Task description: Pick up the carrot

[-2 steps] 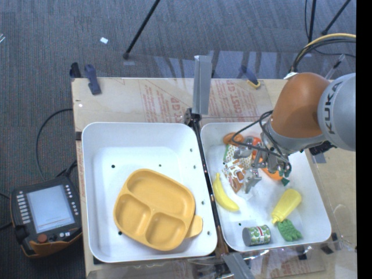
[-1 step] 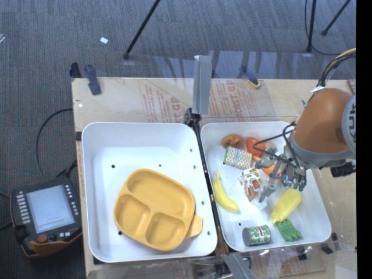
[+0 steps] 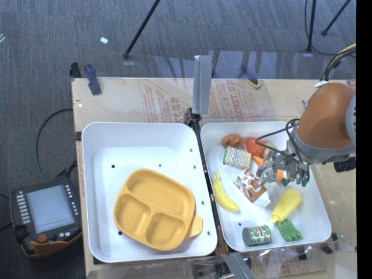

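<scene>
The carrot (image 3: 257, 153) is an orange piece lying in the right bin (image 3: 322, 220), towards its back and middle. Its right end runs under the gripper, and a bit of orange shows there. My gripper (image 3: 281, 172) hangs low over the right bin, just right of the carrot's visible part, below the grey arm with its orange band (image 3: 325, 115). The arm's wrist hides the rest of the carrot and whatever lies directly beneath.
In the right bin lie a banana (image 3: 224, 194), a yellow squeeze bottle (image 3: 286, 205), a green can (image 3: 257, 235), a green leafy toy (image 3: 289, 230), a brown pastry (image 3: 232, 140) and two small boxes (image 3: 237, 157). The left bin (image 3: 99, 156) holds a yellow divided plate (image 3: 154, 209).
</scene>
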You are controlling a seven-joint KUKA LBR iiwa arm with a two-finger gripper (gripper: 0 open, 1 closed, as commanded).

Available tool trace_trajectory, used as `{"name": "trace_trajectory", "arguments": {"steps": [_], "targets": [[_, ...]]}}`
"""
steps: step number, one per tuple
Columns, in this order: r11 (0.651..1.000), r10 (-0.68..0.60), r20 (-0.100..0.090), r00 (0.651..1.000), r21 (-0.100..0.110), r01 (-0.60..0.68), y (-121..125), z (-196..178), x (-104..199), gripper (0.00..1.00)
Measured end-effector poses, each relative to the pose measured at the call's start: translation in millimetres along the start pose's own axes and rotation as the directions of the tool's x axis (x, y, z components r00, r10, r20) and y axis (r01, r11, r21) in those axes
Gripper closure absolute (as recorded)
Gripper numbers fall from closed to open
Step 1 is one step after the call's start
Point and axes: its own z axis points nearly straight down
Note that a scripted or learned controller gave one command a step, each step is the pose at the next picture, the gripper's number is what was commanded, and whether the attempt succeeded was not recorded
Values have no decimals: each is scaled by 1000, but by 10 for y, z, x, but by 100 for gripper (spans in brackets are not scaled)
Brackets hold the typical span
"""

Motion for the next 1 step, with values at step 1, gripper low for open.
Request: {"name": "trace_trajectory", "arguments": {"steps": [1], "targets": [[980,-198,-40,979,-4,198,722,-618,48,100]]}}
